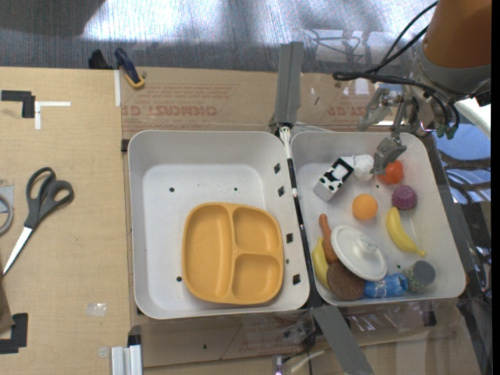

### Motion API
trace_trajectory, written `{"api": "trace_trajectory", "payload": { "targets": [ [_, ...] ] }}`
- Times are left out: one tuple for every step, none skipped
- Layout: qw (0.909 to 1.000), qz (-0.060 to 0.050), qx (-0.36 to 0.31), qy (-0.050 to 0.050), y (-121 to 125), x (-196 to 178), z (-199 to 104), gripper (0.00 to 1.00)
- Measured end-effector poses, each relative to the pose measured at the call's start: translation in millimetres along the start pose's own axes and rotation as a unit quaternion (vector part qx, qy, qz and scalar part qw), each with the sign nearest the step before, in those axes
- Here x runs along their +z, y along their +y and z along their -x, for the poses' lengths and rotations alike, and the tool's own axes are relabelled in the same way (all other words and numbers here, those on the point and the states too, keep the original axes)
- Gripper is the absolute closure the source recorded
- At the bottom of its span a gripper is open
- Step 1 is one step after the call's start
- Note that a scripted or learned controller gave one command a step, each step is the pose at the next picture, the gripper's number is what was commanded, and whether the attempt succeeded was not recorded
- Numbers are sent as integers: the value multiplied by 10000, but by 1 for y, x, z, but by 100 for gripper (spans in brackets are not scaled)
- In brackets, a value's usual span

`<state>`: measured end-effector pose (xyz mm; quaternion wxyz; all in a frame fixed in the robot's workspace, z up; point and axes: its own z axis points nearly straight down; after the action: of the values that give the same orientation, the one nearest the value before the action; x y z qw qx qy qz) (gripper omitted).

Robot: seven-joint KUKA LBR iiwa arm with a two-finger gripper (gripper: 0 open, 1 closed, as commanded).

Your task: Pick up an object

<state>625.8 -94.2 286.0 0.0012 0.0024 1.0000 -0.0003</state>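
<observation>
The right bin [437,186] holds several small items. At its back lie a black-and-white toy [334,178], a small white piece [362,165] and a red-orange fruit [393,172]. Further forward are an orange ball [364,206], a purple item [404,198], a banana [403,231], a white lid [358,251], a brown disc [344,281] and a blue bottle [387,286]. My gripper [387,153] hangs at the bin's back right, just above the red-orange fruit and beside the white piece. I see nothing held in it.
A yellow divided plate [233,252] lies in the left bin [156,170]. Scissors [35,205] rest on the bench at far left. A blue and yellow clamp [129,67] sits at the back. Cables hang around the wrist at upper right.
</observation>
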Motion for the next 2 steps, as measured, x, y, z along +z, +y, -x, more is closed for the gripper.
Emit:
{"api": "trace_trajectory", "payload": {
  "targets": [
    [9997, 3, 231, 1, -44, 129, -2, 0],
    [9996, -1, 295, -3, -128, 193, -13, 0]
  ]
}}
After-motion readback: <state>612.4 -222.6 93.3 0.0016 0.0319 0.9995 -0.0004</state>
